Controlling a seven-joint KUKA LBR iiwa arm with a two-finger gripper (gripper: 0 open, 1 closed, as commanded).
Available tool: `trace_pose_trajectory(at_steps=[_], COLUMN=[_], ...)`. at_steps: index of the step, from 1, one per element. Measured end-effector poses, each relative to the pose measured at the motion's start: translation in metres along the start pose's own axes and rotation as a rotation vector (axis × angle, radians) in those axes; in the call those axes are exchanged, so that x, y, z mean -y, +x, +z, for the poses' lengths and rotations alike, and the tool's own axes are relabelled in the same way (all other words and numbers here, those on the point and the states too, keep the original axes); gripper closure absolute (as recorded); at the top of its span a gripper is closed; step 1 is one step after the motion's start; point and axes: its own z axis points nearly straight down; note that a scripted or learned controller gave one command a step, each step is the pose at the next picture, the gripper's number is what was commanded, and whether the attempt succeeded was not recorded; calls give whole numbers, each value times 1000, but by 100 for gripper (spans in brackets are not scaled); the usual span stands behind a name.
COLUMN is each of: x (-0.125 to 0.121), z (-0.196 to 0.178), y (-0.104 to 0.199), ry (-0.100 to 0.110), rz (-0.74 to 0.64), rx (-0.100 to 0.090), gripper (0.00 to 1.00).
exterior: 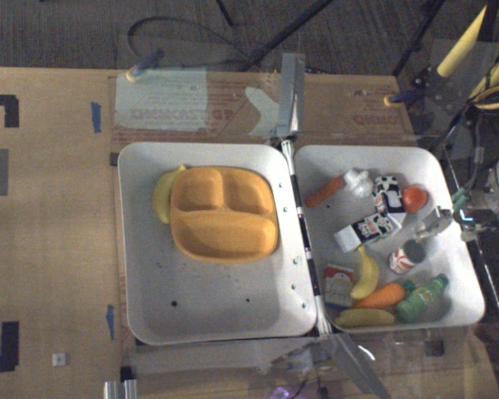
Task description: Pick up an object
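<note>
Camera view, from above and at a slant, cuts the arm off at the right edge, so little of it can be made out. The pincer (pixel 433 223) reaches in over the right bin (pixel 449 293); it is small and blurred, and I cannot tell what state it is in, nor see anything in its grip. It sits just above a small red-and-white cup (pixel 402 260) and near a red ball (pixel 414 198). Other things lie in that bin: a black-and-white carton (pixel 388 194), a second carton (pixel 368 229) on its side, a banana (pixel 366 274), a carrot (pixel 378 296), a green bottle (pixel 421 298), and an orange-and-white bottle (pixel 339 188). A yellow piece at the bin's near wall is hard to name. An orange divided plate (pixel 224 213) lies in the left bin (pixel 208 306), half covering another banana (pixel 162 194). The table (pixel 50 248) is pale wood with blue tape marks; beyond it, dark floor with cables and stand legs.
</note>
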Motion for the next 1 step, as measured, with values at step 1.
trace_pose_trajectory(at_steps=[1], x=[17], z=[71], y=[47], ry=[-12], rz=[-229], rx=[8], gripper=[0])
